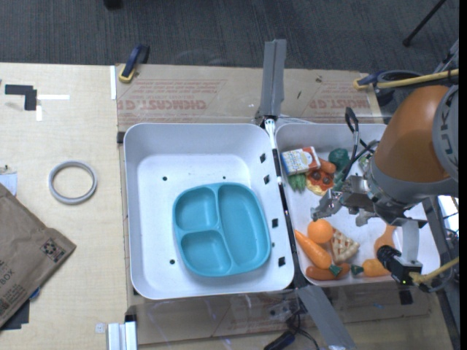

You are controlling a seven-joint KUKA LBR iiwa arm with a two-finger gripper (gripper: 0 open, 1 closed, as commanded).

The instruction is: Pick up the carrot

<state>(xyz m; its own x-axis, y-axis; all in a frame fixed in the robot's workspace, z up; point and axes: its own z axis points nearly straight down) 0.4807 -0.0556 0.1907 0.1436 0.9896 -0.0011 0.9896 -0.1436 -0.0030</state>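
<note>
Camera view looks down on a light wooden tabletop (pixel 58 108) carrying two white bins side by side. Largest is the left bin (pixel 146 152), which holds a teal divided plate (pixel 220 228) with three compartments. Next, the right bin (pixel 430 257) is crowded with toy food, and the grey arm with its orange band (pixel 412 133) hangs over it from the right. Below the band, the gripper (pixel 343 203) sits low over the middle of this bin, just above the food; whether its fingers are open or closed cannot be told, and nothing is seen held between them. Carrot (pixel 311 249) lies slantwise near the bin's front left, just below an orange (pixel 319 231) and beside a waffle-patterned piece (pixel 343 246). A small white carton (pixel 299 160) lies at the bin's back left. Off to the far left, a tape ring (pixel 73 181) rests on the tabletop.
</note>
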